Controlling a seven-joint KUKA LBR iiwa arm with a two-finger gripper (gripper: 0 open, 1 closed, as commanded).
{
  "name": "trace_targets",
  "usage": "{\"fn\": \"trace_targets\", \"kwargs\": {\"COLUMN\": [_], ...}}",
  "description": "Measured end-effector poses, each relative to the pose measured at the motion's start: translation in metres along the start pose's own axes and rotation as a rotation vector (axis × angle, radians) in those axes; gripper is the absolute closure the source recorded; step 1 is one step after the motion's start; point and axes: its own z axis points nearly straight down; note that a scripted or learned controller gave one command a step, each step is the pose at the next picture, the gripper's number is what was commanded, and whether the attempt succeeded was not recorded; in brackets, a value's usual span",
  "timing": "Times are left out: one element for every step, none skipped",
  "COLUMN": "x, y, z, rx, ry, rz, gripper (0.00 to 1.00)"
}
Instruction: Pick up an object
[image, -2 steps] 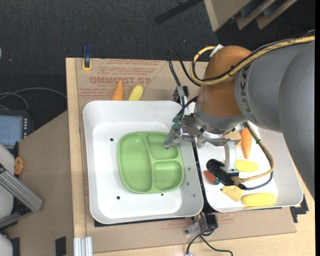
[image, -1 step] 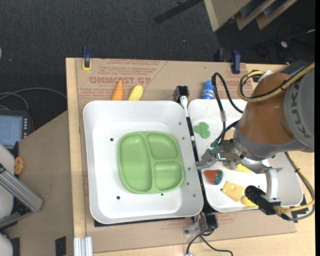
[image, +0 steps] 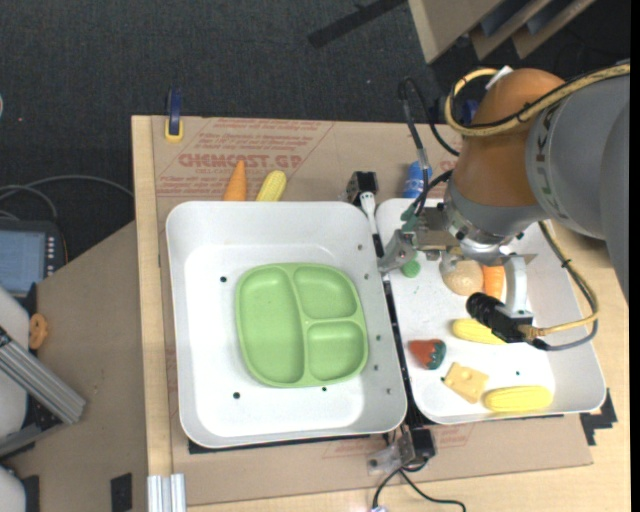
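at the near edge of the right bin (image: 575, 385) lie a yellow corn piece (image: 517, 399) and a cheese wedge (image: 464, 381). beyond them: a strawberry (image: 428, 352) and a banana (image: 475, 332). farther in, the end effector (image: 478, 268) sits low over a beige round item (image: 462, 277); finger state cannot be determined. the left bin (image: 200, 240) contains a green divided plate (image: 300, 323).

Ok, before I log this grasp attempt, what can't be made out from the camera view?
- The hand: the arm's wrist covers its fingertips, so grip state is unreadable.
- The beige round item and orange piece: partly hidden under the hand.
- Far end of the right bin: covered by the arm.
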Motion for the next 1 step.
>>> {"fn": "trace_targets", "kwargs": {"x": [-0.0226], "y": [-0.0967], "z": [0.004], "rx": [0.017], "ry": [0.003], "rz": [0.007], "gripper": [0.0]}}
